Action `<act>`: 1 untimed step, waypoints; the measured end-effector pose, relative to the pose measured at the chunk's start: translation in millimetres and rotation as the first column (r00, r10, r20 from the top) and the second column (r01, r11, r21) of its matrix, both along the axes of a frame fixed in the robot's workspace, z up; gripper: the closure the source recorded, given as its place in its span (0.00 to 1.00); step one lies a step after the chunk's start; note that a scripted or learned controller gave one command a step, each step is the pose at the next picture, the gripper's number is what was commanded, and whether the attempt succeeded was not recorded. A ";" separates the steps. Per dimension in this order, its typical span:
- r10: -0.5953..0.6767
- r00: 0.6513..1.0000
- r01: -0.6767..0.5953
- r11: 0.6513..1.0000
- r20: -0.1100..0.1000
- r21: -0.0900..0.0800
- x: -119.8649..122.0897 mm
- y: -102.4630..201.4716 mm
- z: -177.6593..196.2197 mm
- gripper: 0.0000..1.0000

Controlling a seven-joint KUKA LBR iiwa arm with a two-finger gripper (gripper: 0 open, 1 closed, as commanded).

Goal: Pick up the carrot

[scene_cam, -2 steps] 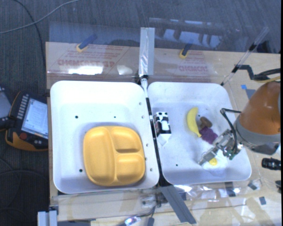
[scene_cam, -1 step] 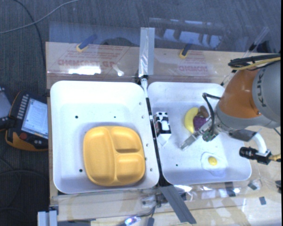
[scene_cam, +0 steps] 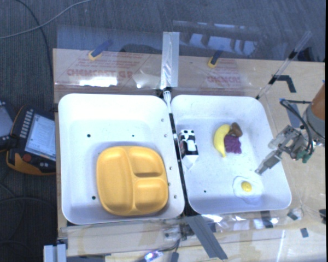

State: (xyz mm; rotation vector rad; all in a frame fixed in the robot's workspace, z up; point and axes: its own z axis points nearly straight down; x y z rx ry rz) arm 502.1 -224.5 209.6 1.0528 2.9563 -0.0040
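We saw a left shallow white bin (scene_cam: pixel 76 146) bearing a yellow moulded plastic divided tray (scene_cam: pixel 132 180). The right shallow white bin (scene_cam: pixel 208 198) held the small toys. The grey two-finger gripper (scene_cam: pixel 265 165) hung over that bin's right wall, and we could not tell how its jaws stood. The curved yellow banana (scene_cam: pixel 221 140), purple grape cluster (scene_cam: pixel 233 144) and white fried egg (scene_cam: pixel 246 187) lay near it. We judged the approach just begun. We could not pick out the carrot. Only the small brown piece (scene_cam: pixel 236 129) touching the banana seemed likely. Bare floor lay beside the egg.
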 end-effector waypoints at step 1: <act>0.117 0.993 -0.117 0.993 0.011 -0.004 -2.3 0.2 -117.7 0.00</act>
